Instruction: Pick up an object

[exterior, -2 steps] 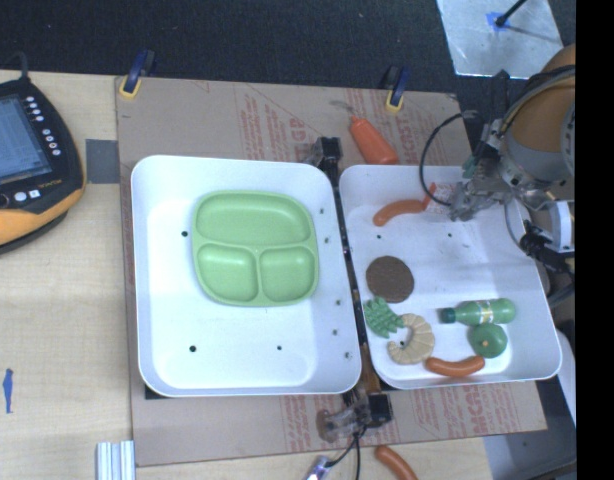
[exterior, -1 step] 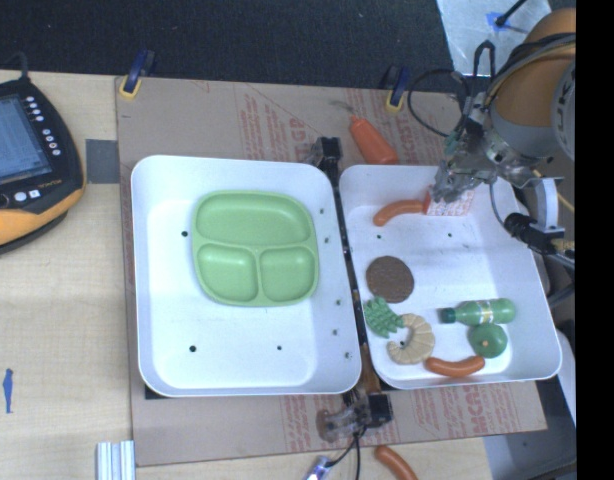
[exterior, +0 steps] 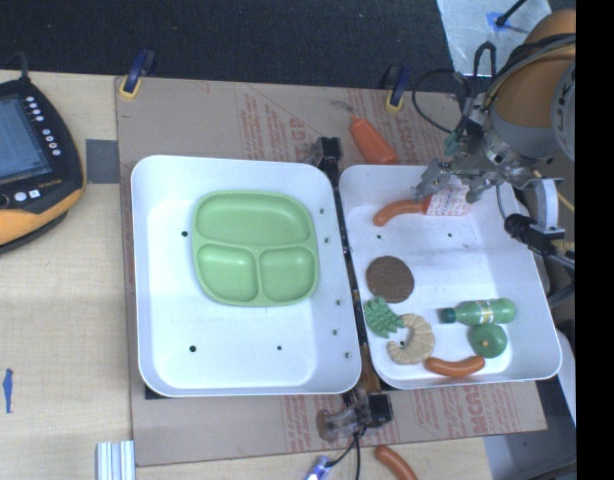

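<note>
the gripper (exterior: 449, 180) is positioned low over the far end of the right bin (exterior: 527, 268), directly above an orange-red sausage (exterior: 397, 210) and a small white-and-red item (exterior: 449, 202) that may be a wrapped packet; the resolution is too poor to identify it. the finger spread cannot be determined from this angle, and nothing is visibly held between them.

candidate objects are concentrated in the right bin: a brown round patty (exterior: 389, 277) near the centre, a green leafy piece (exterior: 380, 316), a tan ring-shaped item (exterior: 412, 338), a second sausage (exterior: 453, 366) along the near wall, a green bottle (exterior: 479, 313) and a green round fruit (exterior: 489, 340). the left bin (exterior: 167, 268) holds a green divided plate (exterior: 255, 247).

the arm's placement suggests the sausage or the white item is the target. both lie close to the far wall, which restricts finger clearance; a graze against either could displace it.
</note>
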{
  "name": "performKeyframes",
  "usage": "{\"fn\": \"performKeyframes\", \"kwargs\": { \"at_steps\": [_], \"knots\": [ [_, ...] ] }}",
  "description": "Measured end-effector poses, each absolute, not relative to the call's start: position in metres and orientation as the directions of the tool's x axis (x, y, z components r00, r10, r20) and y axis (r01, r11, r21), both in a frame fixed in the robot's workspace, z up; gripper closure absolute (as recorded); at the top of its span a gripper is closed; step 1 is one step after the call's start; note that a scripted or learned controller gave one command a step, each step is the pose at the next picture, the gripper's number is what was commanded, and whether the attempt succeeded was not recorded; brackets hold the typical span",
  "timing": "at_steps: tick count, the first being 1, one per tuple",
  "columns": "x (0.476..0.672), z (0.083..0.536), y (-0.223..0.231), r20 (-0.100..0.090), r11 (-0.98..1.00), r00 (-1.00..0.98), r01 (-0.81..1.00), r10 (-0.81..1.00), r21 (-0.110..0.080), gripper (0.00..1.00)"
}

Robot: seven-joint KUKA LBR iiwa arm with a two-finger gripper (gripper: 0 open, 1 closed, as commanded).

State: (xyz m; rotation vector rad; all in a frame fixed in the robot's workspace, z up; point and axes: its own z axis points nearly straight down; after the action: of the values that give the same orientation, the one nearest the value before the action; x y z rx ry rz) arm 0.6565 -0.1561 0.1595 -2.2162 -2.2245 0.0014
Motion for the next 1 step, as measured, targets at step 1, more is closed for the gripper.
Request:
{"fn": "performKeyframes", "kwargs": {
  "at_steps": [1],
  "knots": [
    [0.6072, 0.1608, -0.0951, -0.001, 0.006, -0.006, 1.000, 1.000, -0.005, 0.00]
  ]
}}
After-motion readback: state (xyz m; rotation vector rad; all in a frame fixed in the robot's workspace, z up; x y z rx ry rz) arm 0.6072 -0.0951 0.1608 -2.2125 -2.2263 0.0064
